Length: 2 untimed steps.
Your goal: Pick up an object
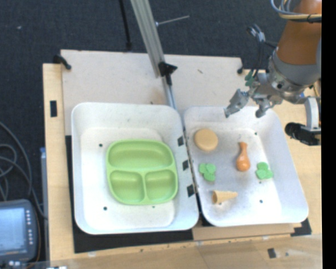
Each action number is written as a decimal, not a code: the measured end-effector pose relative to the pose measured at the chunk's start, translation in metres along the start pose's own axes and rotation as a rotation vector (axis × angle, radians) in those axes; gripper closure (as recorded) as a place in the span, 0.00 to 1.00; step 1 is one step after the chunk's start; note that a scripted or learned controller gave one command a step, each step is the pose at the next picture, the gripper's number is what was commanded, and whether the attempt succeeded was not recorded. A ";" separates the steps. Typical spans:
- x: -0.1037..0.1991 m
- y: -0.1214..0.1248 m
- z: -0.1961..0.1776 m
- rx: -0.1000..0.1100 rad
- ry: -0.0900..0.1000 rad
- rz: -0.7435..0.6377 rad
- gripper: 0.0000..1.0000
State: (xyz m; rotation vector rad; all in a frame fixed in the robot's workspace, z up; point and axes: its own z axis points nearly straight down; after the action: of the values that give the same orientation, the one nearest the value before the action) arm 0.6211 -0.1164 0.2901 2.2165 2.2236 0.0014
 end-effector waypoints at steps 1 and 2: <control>0.000 0.000 0.000 0.000 0.000 0.001 0.00; 0.007 0.000 0.059 0.007 -0.001 0.002 0.00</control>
State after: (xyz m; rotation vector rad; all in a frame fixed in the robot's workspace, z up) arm 0.6216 -0.1093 0.2314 2.2217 2.2247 -0.0067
